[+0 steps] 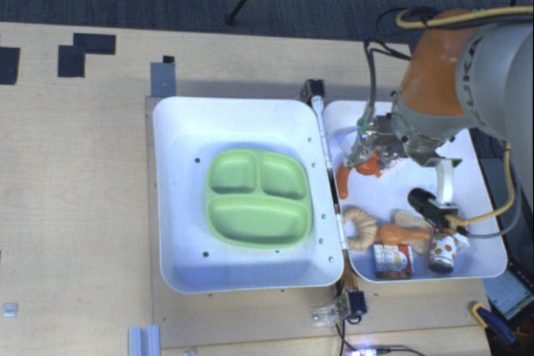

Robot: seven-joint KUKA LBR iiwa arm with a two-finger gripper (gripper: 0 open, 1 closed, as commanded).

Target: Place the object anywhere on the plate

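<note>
A green three-compartment plate point(257, 198) lies in the middle of the left white bin point(171, 179). My gripper point(369, 156) hangs over the upper left part of the right bin point(488, 250). A small orange-red object point(368, 167) sits right at its tip, and I cannot make out whether it is gripped or just lying beneath. The grey arm with its orange band reaches in from the right and hides the bin's far right corner.
A thin orange stick point(342, 182) lies by the divider wall. Along the right bin's front lie a tan ring-shaped piece point(361, 228), a tan and orange piece point(406, 228), a labelled can point(392, 261) and a small spotted can point(442, 253).
</note>
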